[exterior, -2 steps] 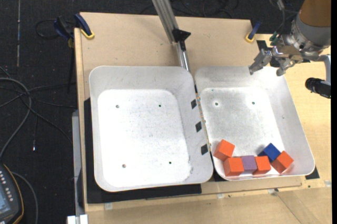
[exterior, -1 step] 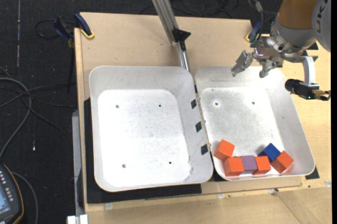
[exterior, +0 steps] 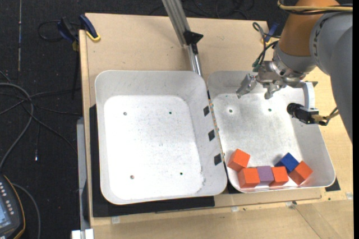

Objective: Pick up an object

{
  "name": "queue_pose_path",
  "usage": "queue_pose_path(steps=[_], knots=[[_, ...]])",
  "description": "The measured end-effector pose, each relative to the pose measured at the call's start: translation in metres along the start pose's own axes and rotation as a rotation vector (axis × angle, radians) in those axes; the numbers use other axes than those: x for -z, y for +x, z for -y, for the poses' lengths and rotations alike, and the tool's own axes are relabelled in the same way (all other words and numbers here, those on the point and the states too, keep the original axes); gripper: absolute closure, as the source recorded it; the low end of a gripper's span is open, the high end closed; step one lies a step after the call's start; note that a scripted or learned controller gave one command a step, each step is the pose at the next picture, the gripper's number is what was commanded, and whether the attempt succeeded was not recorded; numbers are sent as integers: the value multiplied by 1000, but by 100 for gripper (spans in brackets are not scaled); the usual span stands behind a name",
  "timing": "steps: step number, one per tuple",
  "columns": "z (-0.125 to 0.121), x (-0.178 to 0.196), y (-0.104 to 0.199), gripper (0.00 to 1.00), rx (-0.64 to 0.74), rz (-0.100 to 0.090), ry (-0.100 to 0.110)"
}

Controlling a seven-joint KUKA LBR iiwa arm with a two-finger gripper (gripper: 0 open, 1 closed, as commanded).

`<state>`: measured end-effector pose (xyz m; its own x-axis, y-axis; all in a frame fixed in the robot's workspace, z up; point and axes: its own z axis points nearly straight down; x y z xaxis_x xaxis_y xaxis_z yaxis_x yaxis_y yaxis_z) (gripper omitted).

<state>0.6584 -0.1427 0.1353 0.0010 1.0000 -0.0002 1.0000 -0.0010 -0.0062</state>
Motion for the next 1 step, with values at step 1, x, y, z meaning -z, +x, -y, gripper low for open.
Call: queue_pose_path(steps=[1], knots=[[-6,-43,-76,0,-5,3,-5]])
